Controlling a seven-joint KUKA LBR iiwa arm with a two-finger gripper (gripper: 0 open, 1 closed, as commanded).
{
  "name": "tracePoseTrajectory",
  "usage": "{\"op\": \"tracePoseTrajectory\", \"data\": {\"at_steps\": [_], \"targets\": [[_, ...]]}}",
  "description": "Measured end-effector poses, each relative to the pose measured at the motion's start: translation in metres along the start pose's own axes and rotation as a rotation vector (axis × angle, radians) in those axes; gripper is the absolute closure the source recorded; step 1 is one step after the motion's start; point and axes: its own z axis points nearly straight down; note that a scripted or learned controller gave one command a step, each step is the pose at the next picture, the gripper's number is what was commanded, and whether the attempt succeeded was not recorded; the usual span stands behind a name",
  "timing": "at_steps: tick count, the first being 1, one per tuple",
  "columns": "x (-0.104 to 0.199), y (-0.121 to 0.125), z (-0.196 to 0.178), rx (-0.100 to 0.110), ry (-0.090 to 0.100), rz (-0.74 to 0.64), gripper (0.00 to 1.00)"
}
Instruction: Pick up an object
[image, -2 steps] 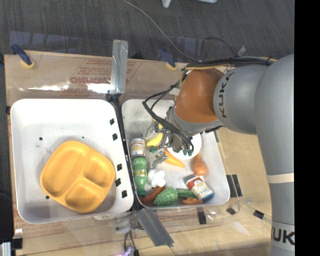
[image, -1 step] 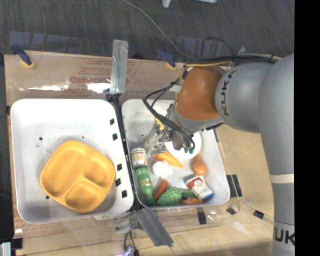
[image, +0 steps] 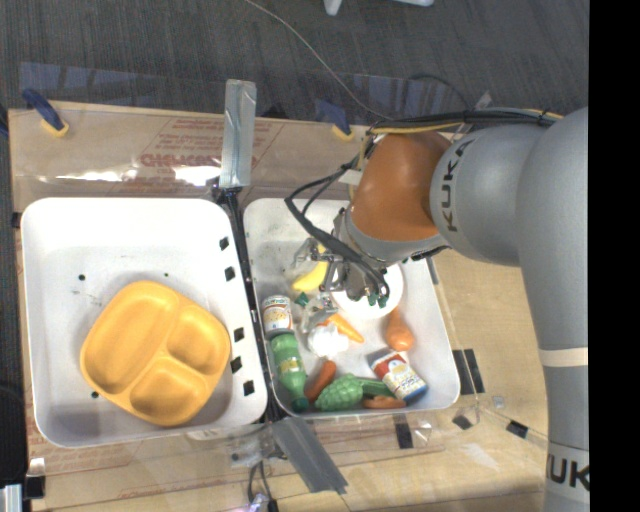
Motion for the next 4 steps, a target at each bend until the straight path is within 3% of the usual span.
{"op": "tracePoseTrajectory", "data": {"at_steps": [1, 2, 3, 4], "targets": [[0.034, -0.017, 0.011, 0.001, 0.003, -0.006, 0.0], [0.063, -0.002, 0.011, 0.0, 0.003, 0.017, 0.0], [0.033, -0.013, 0.01, 0.0, 0.0, 0.078, 0.0], [0.073, -0.002, 0.011, 0.0, 0.005, 0.312, 0.0]]}}
